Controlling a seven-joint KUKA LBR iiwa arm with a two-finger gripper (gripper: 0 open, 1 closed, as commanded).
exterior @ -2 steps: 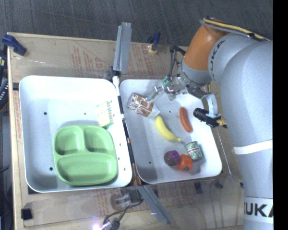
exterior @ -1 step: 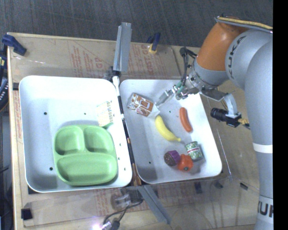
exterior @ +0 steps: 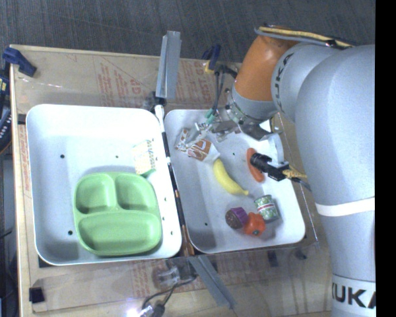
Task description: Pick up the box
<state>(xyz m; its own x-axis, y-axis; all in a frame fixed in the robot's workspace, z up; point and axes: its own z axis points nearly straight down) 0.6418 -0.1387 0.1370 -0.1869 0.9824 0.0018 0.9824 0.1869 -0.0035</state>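
Observation:
The box (exterior: 144, 157) is small and pale with yellowish print. It lies in the left bin (exterior: 46, 131), against that bin's right wall and just above the green tray's far right corner. My gripper (exterior: 213, 122) hangs over the far end of the right bin (exterior: 204, 230), below the orange band of the arm. It is right of the box, across the wall between the bins, and sits just above some brown-and-white packets (exterior: 195, 145). Nothing shows between it and the box.
A green divided tray (exterior: 117, 213) fills the near half of the left bin. The right bin holds a banana (exterior: 228, 179), an orange-red item (exterior: 255, 165), a small can (exterior: 266, 208), a purple item (exterior: 235, 217) and a red-orange item (exterior: 254, 225). The grey arm covers the bin's right side.

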